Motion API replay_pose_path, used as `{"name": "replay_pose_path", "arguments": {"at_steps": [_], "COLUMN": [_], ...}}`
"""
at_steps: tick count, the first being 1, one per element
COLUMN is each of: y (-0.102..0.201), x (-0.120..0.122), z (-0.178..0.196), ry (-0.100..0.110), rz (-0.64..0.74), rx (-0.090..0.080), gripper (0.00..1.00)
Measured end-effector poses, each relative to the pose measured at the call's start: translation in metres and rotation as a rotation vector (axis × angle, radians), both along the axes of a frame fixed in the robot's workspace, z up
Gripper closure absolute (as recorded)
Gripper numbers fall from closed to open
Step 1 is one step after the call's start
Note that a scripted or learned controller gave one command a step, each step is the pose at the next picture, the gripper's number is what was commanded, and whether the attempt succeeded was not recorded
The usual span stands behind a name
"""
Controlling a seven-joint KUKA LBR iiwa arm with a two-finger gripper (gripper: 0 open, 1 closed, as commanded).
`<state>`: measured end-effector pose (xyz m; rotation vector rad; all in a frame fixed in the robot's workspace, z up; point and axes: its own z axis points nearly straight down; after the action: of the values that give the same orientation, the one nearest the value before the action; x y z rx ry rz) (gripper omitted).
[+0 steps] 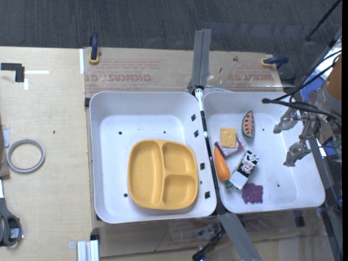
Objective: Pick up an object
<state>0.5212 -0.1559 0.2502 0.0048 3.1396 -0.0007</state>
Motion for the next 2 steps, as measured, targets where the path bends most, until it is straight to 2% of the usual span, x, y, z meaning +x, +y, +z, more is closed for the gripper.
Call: {"name": "replay_pose_path", "arguments": {"at_steps": [1, 2], "y": [0.010, -0.008], "x": [0.057, 0.093], "z": [-0.101, -0.153], "ry": [0.000, -0.010], "rz": [-0.377, -0.988], "rx": [0.000, 0.002], "gripper": [0.00, 0.00]}}
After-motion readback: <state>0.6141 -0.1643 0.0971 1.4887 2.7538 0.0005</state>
